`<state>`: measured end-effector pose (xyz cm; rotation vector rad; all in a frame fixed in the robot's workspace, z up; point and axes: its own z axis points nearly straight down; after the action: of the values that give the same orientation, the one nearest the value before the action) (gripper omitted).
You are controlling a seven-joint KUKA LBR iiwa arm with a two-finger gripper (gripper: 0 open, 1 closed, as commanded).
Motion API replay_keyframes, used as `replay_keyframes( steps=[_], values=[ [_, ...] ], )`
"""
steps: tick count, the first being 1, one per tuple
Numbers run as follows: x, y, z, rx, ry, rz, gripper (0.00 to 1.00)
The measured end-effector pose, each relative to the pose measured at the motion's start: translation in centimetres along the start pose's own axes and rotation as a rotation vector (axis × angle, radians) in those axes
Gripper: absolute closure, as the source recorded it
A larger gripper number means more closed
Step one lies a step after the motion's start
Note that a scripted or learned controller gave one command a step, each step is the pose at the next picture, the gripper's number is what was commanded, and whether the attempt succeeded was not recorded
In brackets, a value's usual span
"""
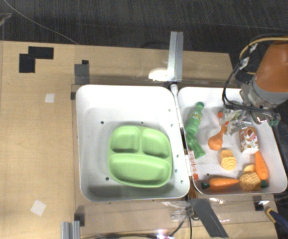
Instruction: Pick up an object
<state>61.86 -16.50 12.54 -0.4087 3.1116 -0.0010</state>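
Note:
The right bin (278, 183) holds several toy foods. A green bottle (194, 129) lies along its left side. An orange spoon-shaped piece (216, 140) lies near the middle, with a crinkled yellow piece (227, 159) below it. A white packet with red print (248, 140) lies to the right, above a small carrot (261, 166). A longer carrot (222, 183) and a yellow waffle-like piece (249, 181) rest by the front wall. My gripper (239, 118) hangs low over the bin's upper right, just above the packet and the spoon-shaped piece's handle.
The left bin (89, 103) holds a green divided tray (139, 156). A metal post (176, 56) stands behind the wall between the two bins. Black cables (231, 86) loop from the wrist over the right bin's far edge.

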Motion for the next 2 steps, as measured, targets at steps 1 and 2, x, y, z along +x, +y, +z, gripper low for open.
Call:
replay_keyframes(
  steps=[1, 2],
  values=[
    [-0.2, 0.1, -0.3, 0.002, -0.006, -0.002, 0.0],
    [2.4, 1.3, 3.6, 0.004, -0.011, -0.012, 0.0]
  ],
)
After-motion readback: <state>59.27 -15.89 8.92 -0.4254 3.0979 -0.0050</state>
